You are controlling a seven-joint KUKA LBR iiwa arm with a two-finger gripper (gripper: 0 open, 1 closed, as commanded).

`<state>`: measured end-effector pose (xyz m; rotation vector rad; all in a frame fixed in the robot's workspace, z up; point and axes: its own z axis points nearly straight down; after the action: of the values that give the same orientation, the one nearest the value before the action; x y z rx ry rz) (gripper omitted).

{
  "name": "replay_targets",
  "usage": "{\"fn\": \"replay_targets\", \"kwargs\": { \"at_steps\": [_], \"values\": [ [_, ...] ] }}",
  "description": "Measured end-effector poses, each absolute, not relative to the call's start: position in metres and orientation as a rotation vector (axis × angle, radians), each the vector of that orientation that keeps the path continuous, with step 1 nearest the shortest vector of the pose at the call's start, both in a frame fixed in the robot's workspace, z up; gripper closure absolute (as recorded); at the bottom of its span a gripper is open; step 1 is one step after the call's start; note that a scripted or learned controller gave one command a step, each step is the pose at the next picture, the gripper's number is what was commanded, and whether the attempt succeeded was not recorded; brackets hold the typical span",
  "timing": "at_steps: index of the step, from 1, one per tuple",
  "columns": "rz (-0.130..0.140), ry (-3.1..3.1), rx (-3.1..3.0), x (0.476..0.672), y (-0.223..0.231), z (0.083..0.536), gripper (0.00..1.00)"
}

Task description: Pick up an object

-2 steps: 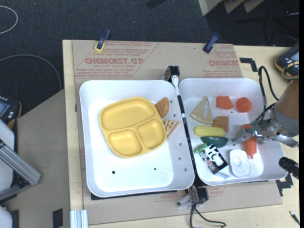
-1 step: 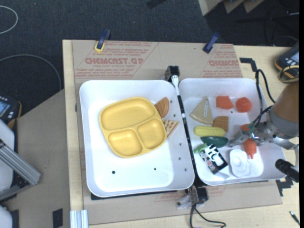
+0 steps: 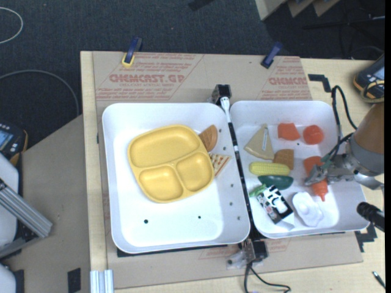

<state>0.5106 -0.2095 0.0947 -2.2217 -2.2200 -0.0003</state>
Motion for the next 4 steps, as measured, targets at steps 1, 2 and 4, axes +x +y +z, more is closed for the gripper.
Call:
{"fn": "replay_targets", "kwargs": {
  "at_steps": [1, 2, 4],
  "values": [
    [-0.001, -2.224, -2.224, 0.504, -0.211, 0.154, 1.0],
    [-0.003, -2.228, -2.226, 0.508, -0.217, 0.215, 1.0],
    [-0.001, -2.224, -2.219, 0.514, -0.165, 0.236, 1.0]
  ]
}}
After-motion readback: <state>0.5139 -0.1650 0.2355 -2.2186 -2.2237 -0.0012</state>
